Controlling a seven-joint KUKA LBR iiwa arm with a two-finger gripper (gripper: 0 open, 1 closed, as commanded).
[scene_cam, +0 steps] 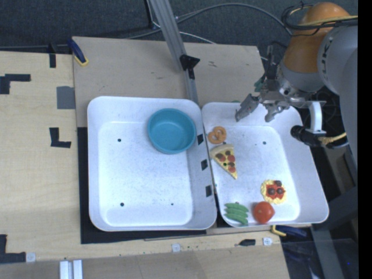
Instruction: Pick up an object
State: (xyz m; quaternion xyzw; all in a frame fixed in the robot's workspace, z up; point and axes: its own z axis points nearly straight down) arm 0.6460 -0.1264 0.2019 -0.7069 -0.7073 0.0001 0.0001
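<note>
Bare white floor (264, 156) lies open mid-right bin, ringed by brown pretzel (217, 135), pizza slice (226, 161), and red tomato (263, 212).

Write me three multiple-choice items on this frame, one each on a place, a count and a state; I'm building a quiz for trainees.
1. Where is the blue bowl?
A. in the left bin
B. in the right bin
C. on the bench outside the bins

2. How many toy foods lie in the right bin?
A. two
B. five
C. eight

3. How is the gripper?
A. shut on the pizza slice
B. open, above the right bin's far edge
C. resting in the bowl

Key: 1 A, the bowl sits at the left bin's far right corner. 2 B, pretzel, pizza slice, small round pizza, tomato, green beans. 3 B, its fingers are spread with nothing between them.
</note>
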